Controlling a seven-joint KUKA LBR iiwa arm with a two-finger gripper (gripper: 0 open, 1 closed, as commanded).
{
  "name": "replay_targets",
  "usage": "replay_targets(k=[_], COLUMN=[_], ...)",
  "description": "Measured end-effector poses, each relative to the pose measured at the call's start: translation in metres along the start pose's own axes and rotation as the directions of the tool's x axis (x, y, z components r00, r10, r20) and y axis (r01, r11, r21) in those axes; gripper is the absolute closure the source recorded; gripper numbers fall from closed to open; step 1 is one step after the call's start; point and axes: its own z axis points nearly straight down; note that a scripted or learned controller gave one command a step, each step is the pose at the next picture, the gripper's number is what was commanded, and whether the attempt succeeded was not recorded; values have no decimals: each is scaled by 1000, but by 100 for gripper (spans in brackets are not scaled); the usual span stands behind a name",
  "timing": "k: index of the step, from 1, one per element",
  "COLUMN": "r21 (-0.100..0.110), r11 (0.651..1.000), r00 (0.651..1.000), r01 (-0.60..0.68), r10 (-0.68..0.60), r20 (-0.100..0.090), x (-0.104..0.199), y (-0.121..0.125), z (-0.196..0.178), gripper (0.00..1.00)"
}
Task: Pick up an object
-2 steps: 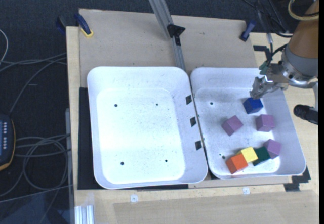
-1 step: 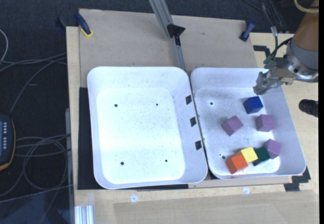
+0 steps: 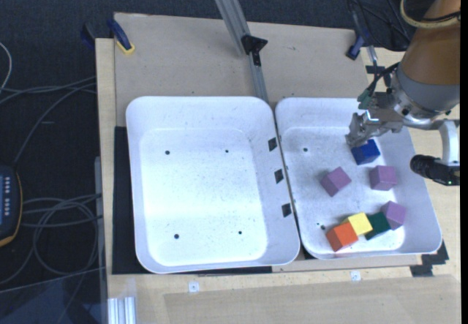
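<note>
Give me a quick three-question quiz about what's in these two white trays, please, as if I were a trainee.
1. True or false: the blue block lies directly under the gripper.
2. How many purple blocks are in the right bin? A) one B) three C) five
3. Fill in: the yellow block sits between the orange block and the ____ block.

Key: 1 true; 2 B, the three purple blocks; 3 green.
</note>
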Motion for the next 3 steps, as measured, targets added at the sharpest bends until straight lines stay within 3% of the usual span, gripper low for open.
replay_targets(k=[2,3], r21=[2,1], r11=[1000,1000], r00=[1000,1000], r01=[1,2], r10=[-1,-2], r20=[0,-1], x=[119,174], y=[-28,-52], z=[11,-1], gripper=[100,100])
